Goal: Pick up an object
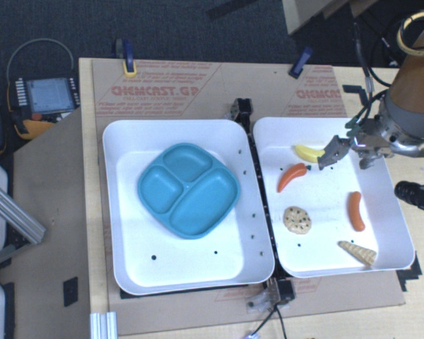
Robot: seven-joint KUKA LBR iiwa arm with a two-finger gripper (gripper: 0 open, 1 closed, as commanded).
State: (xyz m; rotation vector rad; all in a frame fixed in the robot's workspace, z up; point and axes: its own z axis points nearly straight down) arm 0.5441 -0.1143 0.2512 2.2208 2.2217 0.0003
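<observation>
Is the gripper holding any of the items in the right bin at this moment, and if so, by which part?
Nothing is held: the gripper hangs open above the right bin, beside the banana.

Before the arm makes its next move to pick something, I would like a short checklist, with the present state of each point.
1. Tool is over the right bin, where the food items lie: ok.
2. A target is near: the banana lies just beside the tool, at its left in the view: ok.
3. Nothing is between the fingers yet: ok.
4. Banana is free of neighbours: the red pepper lies very close; touching or not, cannot tell.
5. Other items lie well apart: cookie, sausage, cone: ok.
6. Blue plate sits in the left bin, out of the way: ok.
</observation>
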